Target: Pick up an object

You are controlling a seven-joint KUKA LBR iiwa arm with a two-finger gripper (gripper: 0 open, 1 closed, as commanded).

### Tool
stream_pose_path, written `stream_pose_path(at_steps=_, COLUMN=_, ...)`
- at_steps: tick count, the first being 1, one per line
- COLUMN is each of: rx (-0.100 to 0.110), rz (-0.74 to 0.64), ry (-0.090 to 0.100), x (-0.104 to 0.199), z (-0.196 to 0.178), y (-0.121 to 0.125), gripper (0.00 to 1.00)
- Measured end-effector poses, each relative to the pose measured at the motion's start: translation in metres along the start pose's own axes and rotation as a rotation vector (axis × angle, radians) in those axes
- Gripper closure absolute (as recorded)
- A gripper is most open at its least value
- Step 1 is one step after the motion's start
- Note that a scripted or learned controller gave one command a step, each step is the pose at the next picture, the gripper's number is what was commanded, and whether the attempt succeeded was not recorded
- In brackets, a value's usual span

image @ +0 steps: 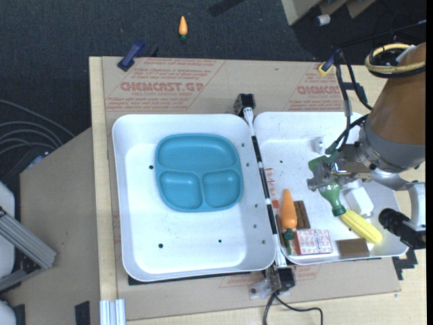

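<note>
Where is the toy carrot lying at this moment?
The toy carrot lies in the right bin, near its left wall, just above the small red-and-white box and left of the yellow corn.

Right bin [291, 131] front crowded; rear open.

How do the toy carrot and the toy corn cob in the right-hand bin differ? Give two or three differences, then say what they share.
Colour: the carrot is orange, the corn cob yellow.
Pose: the carrot lies nearly straight up and down the view, the corn cob on a slant.
Place: the carrot lies near the right bin's left wall, the corn cob further right, below the gripper.
Both are long play foods lying flat in that bin.
</note>
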State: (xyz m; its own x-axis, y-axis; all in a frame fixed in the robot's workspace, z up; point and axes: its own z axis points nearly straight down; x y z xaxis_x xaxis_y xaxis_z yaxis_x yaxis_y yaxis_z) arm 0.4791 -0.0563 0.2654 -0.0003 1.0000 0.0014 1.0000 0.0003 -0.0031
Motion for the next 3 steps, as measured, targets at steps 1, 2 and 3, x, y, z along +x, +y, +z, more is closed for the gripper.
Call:
stream_pose_path(at_steps=1, rx=0.000, rz=0.000, ry=0.000, x=0.015, z=0.001, y=0.000, gripper=1.00)
stream_pose_path(at_steps=2, rx=-0.002, rz=0.001, ry=-0.002, x=-0.019, z=0.003, y=0.000, gripper=1.00)
stream_pose_path(at_steps=3, rx=-0.003, rz=0.000, ry=-0.001, x=-0.006, z=-0.002, y=0.000, gripper=1.00)
